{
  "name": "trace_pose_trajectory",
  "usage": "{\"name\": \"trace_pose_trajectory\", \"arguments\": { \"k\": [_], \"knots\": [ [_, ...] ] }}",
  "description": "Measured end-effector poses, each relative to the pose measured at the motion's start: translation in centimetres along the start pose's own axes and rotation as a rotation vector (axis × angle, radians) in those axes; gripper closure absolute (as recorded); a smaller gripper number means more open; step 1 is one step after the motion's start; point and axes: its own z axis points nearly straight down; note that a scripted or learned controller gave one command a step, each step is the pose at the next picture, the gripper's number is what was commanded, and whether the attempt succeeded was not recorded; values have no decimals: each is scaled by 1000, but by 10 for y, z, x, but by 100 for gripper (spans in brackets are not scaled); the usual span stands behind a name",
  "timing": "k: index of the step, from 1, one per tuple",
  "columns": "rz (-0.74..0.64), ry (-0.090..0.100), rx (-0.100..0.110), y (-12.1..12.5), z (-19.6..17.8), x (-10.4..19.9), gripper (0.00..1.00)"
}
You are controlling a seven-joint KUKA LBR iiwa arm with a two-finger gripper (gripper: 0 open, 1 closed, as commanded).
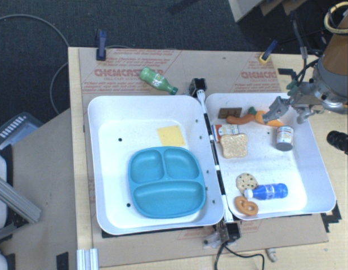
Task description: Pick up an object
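The right bin (315,173) holds a brown chocolate bar (230,113), an orange carrot (245,118), a small silver can (284,138), a slice of toast (233,145), a cookie (246,181), a blue bottle (269,192) lying on its side and a pretzel (245,206). My gripper (289,112) hangs open over the bin's back edge, just above the can. Its left finger (275,108) is close to the carrot's orange right end. Nothing sits between the fingers.
The left bin (106,151) holds a blue divided plate (166,182) and a yellow cheese slice (171,135). A green bottle (157,80) lies on the bench behind the left bin. A black clamp (197,86) sits at the bins' shared back corner.
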Motion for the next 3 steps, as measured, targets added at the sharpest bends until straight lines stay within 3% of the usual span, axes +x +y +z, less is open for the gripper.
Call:
{"name": "trace_pose_trajectory", "arguments": {
  "k": [1, 2, 3],
  "knots": [
    [0, 1, 2, -20, 71, 60, 0],
    [2, 0, 2, -86, 147, 33, 0],
    [1, 1, 2, -93, 171, 44, 0]
  ]
}}
